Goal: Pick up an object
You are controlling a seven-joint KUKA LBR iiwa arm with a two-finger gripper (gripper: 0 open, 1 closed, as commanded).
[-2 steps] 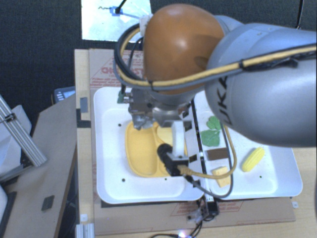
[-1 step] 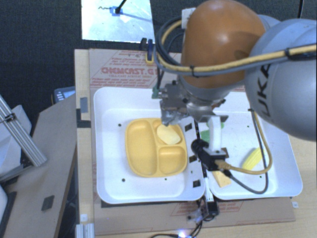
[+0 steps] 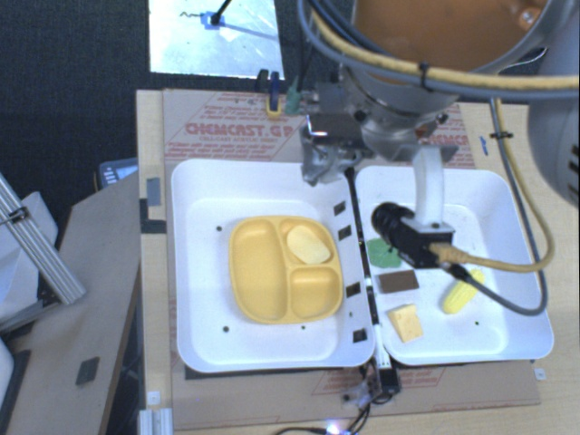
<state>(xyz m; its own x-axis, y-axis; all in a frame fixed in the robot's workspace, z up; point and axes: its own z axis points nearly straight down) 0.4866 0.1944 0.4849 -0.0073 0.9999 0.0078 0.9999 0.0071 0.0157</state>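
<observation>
Two white bins side by side on the bench (image 3: pixel 109 234). A printed cardboard sheet (image 3: pixel 227 127) lies under their far edges.

Arm (image 3: pixel 435 16) comes in from upper right, its bulk over the far end of the right bin (image 3: pixel 512 243). Pincer (image 3: pixel 323 157) sits at the far rim, about over the divide between the two bins. Metal body is visible, but the tip is too blurred against the rim to read: cannot tell whether it is open or closed. Nothing seen gripped in it.

Left bin (image 3: pixel 195 270):
- yellow divided tray (image 3: pixel 258 275), centre of bin, flat on the floor
- pale yellow oval piece (image 3: pixel 309 243) in the tray's far right compartment; the other compartments are bare

Right bin, all objects in its left and near part, well apart from the pincer:
- green piece (image 3: pixel 385 256), close to the dividing wall, partly hidden by robot hardware
- brown flat block (image 3: pixel 398 282), just nearward of the green piece
- yellow wedge (image 3: pixel 406 323), nearward of the brown block, close but apart
- corn cob (image 3: pixel 459 294), right of the brown block, lying at a slant

All lie on the bin floor, none lifted.
</observation>
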